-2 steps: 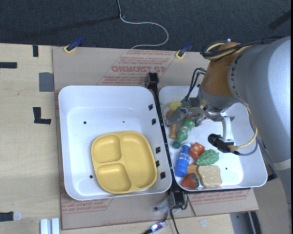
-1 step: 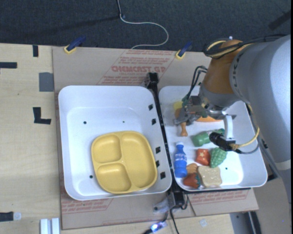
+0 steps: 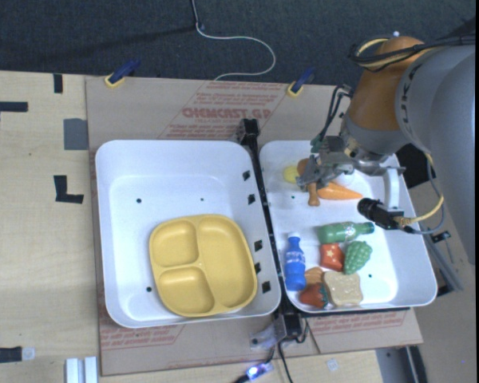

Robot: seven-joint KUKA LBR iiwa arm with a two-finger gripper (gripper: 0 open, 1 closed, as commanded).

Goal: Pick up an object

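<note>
**Q:** Camera view check: where is the gripper [image 3: 314, 183]?

**A:** Low in the right bin [image 3: 399, 290], at its far-left corner, touching or just above a toy carrot [image 3: 341, 191]. A yellow item [image 3: 291, 173] sits just beside it. Whether the pincer is released or clenched, I cannot tell.

**Q:** Progress?

**A:** Judged early: nothing lifted. Blue bottle [image 3: 294, 263], green cucumber [image 3: 343, 231], broccoli [image 3: 356, 255], red piece [image 3: 330, 256] and toast slice [image 3: 343, 288] lie toward the near edge. Yellow divided plate [image 3: 201, 264] rests in the left bin [image 3: 120, 166]. Grasp and lift remain.
</note>
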